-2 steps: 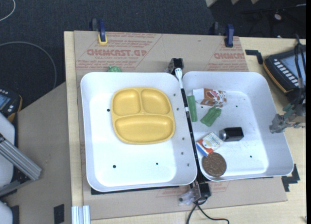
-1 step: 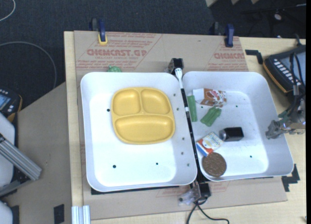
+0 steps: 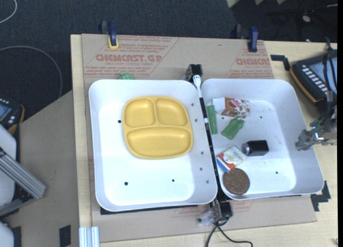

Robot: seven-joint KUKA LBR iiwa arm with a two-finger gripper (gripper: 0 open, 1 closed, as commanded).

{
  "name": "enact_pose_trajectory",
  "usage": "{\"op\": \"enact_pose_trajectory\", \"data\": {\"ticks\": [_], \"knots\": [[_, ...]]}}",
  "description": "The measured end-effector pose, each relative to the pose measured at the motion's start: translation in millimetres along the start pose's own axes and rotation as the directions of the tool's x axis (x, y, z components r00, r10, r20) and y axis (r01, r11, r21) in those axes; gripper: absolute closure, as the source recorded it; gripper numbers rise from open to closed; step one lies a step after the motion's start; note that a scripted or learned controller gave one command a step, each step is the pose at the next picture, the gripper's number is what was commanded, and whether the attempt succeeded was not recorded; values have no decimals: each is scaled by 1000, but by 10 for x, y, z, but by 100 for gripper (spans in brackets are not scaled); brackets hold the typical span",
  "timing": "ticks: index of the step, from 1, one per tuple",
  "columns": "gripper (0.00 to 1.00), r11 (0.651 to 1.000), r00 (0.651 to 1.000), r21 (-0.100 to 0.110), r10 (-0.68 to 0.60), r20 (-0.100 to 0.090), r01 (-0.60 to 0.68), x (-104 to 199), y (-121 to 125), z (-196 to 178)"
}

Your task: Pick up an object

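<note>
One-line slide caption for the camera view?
Hand at the right bin's edge; yellow divided plate in the left bin; small items unpicked.

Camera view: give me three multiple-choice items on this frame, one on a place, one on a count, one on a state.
1. Where does the yellow plate lie?
A. left bin
B. right bin
C. on the floor

2. How many compartments has the plate?
A. two
B. three
C. five

3. How does the gripper stand to the black object?
A. clamped on it
B. apart, at the right bin's right rim
C. pressing it flat

Answers: 1 A, it rests in the left bin. 2 B, two above, one below. 3 B, bare bin floor separates them.
</note>
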State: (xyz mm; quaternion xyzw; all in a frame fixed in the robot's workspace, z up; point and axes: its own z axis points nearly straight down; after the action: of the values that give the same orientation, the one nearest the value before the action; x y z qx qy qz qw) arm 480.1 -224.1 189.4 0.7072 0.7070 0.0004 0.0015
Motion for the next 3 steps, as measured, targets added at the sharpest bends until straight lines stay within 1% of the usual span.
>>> {"op": "enact_pose_trajectory", "data": {"ticks": [1,2,3], "knots": [[100,1000,1000,-3,0,2,0,-4,8,-102],[100,1000,1000,7,0,-4,0,10,24,236],[100,1000,1000,2,0,-1,0,2,34,109]]}}
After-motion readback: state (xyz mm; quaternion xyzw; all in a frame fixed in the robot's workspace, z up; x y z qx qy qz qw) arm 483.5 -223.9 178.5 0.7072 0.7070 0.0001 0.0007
